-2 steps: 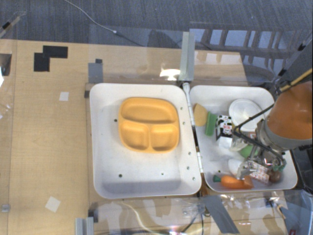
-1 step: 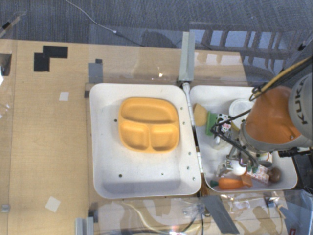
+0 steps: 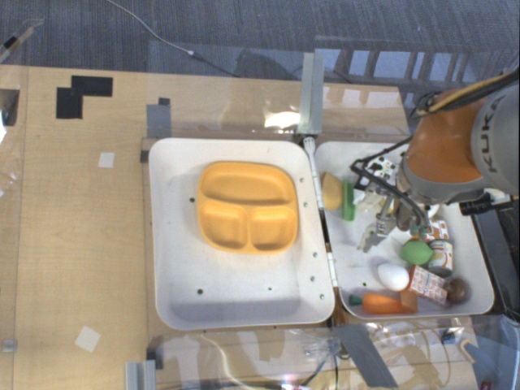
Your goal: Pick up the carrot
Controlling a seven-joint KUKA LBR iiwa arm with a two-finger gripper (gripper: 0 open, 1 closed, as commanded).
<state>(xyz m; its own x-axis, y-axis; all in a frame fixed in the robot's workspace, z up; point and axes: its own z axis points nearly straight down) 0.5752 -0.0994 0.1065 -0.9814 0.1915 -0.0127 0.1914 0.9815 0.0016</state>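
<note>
The carrot [image 3: 382, 303] is a short orange piece lying flat against the front wall of the right bin [image 3: 479, 254], near its left corner. My gripper [image 3: 374, 238] hangs over the middle of that bin, well behind the carrot and clear of it. Its fingers point down and to the left, stand a little apart and have nothing between them. The grey arm with its orange band [image 3: 443, 149] comes in from the right and hides part of the bin's back.
A white egg [image 3: 394, 277] and a green round fruit [image 3: 417, 252] lie between the gripper and the carrot. A red and white carton [image 3: 428, 284] and a brown item [image 3: 457, 289] sit to its right. A yellow divided plate [image 3: 248, 205] fills the left bin [image 3: 175, 242].
</note>
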